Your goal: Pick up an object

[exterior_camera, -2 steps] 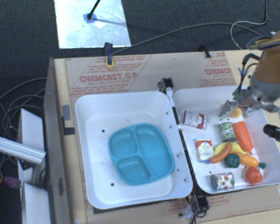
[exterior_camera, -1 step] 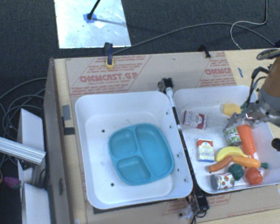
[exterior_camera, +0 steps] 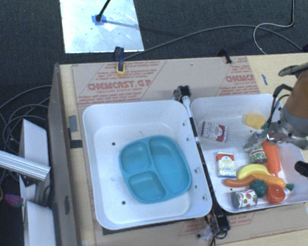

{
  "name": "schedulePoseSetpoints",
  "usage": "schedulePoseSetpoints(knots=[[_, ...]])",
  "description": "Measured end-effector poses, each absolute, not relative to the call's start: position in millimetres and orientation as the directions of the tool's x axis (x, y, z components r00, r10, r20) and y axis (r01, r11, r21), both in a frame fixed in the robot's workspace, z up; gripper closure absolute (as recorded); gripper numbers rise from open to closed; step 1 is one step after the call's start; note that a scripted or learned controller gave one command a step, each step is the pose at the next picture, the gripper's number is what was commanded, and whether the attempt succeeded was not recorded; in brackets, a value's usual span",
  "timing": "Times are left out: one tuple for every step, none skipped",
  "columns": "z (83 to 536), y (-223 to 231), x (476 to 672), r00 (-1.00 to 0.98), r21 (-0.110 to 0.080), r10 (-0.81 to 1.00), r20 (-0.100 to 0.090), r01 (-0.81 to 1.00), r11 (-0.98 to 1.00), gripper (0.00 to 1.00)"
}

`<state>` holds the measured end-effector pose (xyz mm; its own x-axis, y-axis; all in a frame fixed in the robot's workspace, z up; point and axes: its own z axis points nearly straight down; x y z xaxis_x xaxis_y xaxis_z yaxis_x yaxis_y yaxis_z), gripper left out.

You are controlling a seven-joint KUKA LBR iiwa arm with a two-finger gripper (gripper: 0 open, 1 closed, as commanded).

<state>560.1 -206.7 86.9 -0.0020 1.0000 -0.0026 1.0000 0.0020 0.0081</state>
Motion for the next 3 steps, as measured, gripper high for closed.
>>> schedulePoseSetpoints(knots=[[97,-207,561.0,-0.003,0.011,1.0,-0.003,1.0,0.003,1.0],[181,-161,556.1,-0.004,0.005,1.0,-0.001,1.0,0.004,1.0],[200,-85,557.5,-0.005,0.002,1.0,0.001,1.0,0.005,1.0]])
